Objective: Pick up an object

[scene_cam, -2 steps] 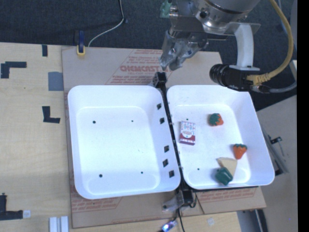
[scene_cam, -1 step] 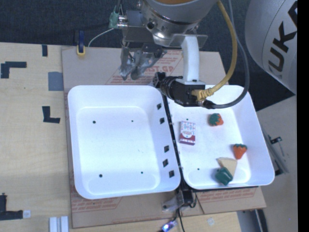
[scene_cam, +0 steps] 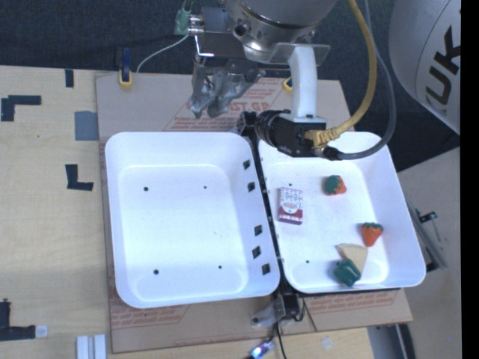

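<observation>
tool parked high behind the bins, nothing yet picked

the tool (scene_cam: 212, 99) hangs above the cardboard at the far edge of the table (scene_cam: 45, 200), beyond the left bin (scene_cam: 179, 283), and i judge it waits there so the camera keeps a free look at both bins before a reach. whether its tips stand wide or narrow i cannot tell; they blur into one grey mass, and nothing shows between them. the candidates all lie in the right bin (scene_cam: 389, 178): a small red card box (scene_cam: 290, 205) near the divider, an orange-and-green toy (scene_cam: 334, 185), a strawberry-like piece (scene_cam: 372, 232), and a tan wedge (scene_cam: 354, 255) touching a green lump (scene_cam: 346, 274). the arm's upper body is cut off at the top.
</observation>
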You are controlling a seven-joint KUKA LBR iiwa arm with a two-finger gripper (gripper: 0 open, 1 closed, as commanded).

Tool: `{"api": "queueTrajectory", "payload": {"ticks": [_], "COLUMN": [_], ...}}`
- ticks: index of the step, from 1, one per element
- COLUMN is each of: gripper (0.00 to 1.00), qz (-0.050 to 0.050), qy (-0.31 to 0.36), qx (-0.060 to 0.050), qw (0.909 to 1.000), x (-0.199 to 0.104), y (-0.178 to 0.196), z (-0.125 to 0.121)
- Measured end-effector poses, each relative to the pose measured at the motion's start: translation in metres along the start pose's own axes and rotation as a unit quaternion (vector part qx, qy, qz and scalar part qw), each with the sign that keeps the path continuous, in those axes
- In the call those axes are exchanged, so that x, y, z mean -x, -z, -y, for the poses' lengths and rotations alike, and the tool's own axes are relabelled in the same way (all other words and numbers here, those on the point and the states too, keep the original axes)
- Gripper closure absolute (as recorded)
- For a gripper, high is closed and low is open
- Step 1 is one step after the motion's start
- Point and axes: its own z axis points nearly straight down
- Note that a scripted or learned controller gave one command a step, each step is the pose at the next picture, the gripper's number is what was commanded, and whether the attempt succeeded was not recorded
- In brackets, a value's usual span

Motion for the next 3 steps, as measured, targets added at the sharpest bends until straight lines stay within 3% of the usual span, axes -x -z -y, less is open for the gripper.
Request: {"api": "queueTrajectory", "payload": {"ticks": [3], "gripper": [1.00], "qz": [0.001], "qy": [0.002], "qx": [-0.002], "qw": [1.0000], "x": [-0.002], "y": [0.029], "z": [0.000]}}
